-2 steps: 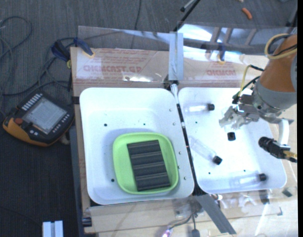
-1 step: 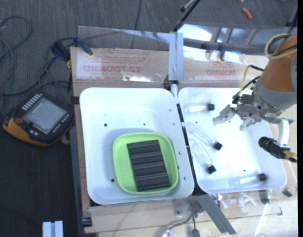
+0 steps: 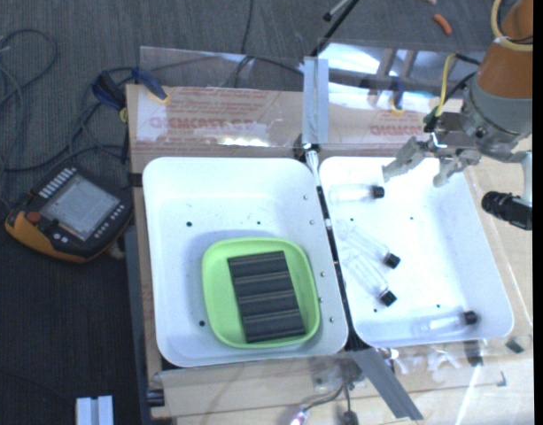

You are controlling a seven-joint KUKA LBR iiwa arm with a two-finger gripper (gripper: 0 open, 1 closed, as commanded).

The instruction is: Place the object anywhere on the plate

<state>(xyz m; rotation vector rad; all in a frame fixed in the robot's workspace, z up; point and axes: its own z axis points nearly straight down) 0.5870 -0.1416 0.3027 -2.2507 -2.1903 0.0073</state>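
A lime green plate lies in the left bin, toward its front. A dark grey ribbed block rests flat on the plate and covers most of its middle. My gripper hangs over the back of the right bin, open, its two fingers spread wide with nothing between them. It is well to the right of the plate and behind it.
Several clear tubes with black caps lie in the right bin: one at the back just left of the gripper, two mid-bin, one along the front wall. A pendant sits off the bench to the left.
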